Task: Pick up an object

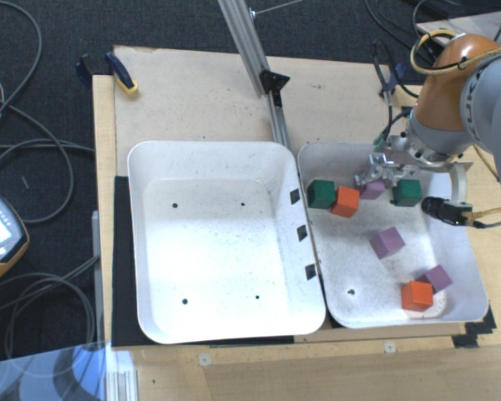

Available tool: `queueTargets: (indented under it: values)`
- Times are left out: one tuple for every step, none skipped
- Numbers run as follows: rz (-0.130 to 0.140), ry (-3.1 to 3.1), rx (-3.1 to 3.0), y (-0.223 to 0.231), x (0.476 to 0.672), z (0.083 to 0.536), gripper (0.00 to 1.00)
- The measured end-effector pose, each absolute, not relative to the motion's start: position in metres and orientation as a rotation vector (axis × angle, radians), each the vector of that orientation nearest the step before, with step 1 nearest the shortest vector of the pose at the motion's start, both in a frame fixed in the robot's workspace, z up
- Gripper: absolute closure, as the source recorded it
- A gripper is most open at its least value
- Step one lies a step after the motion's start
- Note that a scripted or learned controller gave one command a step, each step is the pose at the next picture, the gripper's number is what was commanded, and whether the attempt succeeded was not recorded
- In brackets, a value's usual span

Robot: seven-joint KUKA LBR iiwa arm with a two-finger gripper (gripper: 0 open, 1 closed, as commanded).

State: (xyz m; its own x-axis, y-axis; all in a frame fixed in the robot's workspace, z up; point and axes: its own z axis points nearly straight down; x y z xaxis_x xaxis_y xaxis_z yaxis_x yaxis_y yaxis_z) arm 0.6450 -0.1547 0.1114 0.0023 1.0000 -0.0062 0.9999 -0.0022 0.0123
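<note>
Purple and partly hidden, a small block [372, 190] is sitting at the far end of the right bin [359, 303] under the lowering pincer [382, 174], whose opening I cannot tell, probably light, rigid, best gripped across flat opposite faces.

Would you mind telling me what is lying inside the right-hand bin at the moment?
The right bin holds two green cubes, two orange cubes and three purple blocks. The gripper covers the floor beneath it.
</note>
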Motion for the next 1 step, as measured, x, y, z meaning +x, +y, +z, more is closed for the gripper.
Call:
queueTargets:
  values:
    - [0.012, 2.213, 2.216, -0.0988, 0.6531, 0.1073, 1.0]
